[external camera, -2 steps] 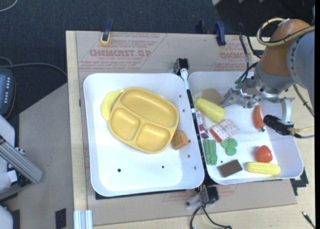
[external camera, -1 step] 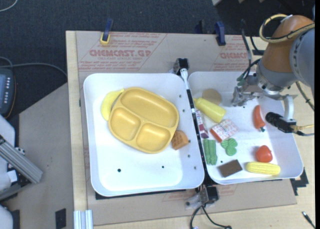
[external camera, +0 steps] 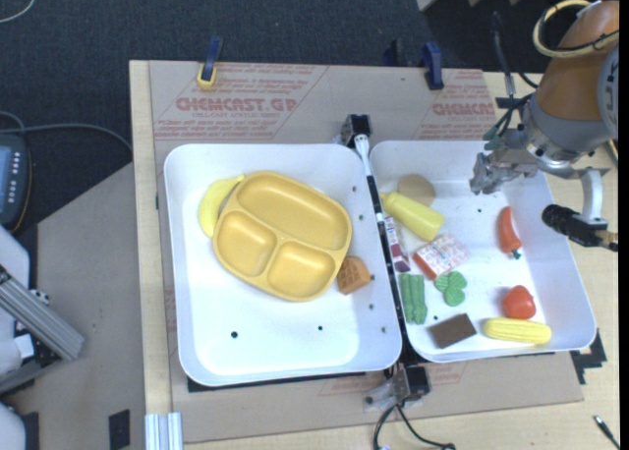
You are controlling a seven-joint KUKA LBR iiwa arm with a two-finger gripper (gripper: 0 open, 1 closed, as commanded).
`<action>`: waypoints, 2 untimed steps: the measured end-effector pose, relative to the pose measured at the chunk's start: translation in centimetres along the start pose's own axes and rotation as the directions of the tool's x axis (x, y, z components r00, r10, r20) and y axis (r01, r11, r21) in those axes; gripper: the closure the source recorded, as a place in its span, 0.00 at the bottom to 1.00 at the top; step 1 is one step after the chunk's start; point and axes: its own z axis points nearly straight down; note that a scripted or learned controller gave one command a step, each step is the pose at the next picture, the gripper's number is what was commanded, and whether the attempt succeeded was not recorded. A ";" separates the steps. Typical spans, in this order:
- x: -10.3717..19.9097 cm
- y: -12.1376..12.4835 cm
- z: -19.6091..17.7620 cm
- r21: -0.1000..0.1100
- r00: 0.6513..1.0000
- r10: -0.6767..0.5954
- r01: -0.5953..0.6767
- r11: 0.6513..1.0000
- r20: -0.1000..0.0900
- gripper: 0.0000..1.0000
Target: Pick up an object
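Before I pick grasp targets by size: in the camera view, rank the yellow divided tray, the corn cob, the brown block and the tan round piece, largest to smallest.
1. yellow divided tray, by far.
2. corn cob.
3. brown block and tan round piece: they look alike, so I will not rank them.

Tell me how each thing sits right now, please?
Gripper: above the right bin's far end.
Yellow divided tray: lying face up in left bin.
Corn cob: lying flat.
Red tomato: resting beside corn.
Brown block: lying flat.

Hand (external camera: 488, 175) lowered, seemingly empty
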 end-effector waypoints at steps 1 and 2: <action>-0.1 0.0 -4.4 0.000 1.000 0.000 0.000 1.000 0.000 1.00; -0.2 0.1 -7.1 0.000 1.000 0.000 0.000 1.000 0.000 1.00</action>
